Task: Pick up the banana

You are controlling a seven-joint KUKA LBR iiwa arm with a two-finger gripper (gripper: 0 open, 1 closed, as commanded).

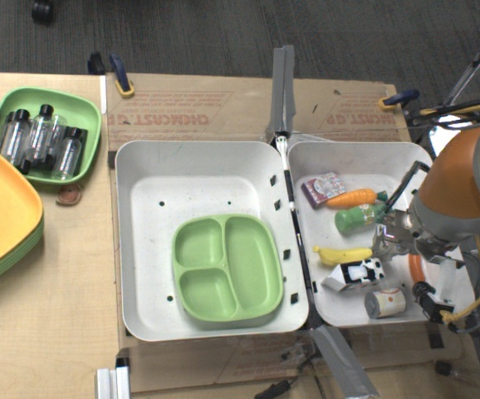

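Reaching in from the right, the grey arm with its orange band [464, 173] is seen bent low over the right bin [352, 152]. The gripper [387, 231] is held just right of the banana [345, 255], beside a green bottle [358, 218]; whether it is released or clenched cannot be told. The banana is seen lying in the bin's middle, a carrot [353, 198] beyond it and a black-and-white carton [358, 273] just nearer. A green divided tray [227, 266] is seen in the left bin [140, 223].
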